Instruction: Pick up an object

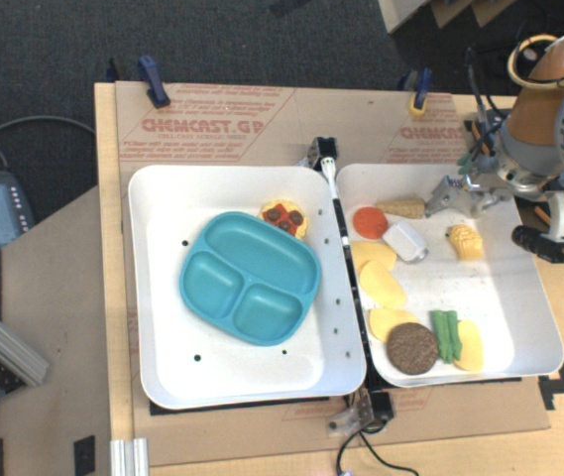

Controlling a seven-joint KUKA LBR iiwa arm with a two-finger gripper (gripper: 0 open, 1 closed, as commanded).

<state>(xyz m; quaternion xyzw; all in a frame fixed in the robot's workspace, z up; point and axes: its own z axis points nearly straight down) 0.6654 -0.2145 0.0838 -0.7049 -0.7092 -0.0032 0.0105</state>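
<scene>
In the right bin (529,296) I see open white floor in the middle and toward the right wall, where I could come down. The left side is crowded: a red disc (370,222), a white block (404,241), yellow pieces (379,281) and a brown patty (412,347). A corn piece (466,241) lies apart near the top.

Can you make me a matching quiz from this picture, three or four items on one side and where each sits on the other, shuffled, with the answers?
Things:
1. blue plate
2. pizza slice
3. brown patty
4. corn cob

Places:
A. right bin, near front edge
B. left bin, touching the plate's far rim
C. middle of left bin
D. right bin, just below the gripper

Pairs: 1-C, 2-B, 3-A, 4-D
</scene>
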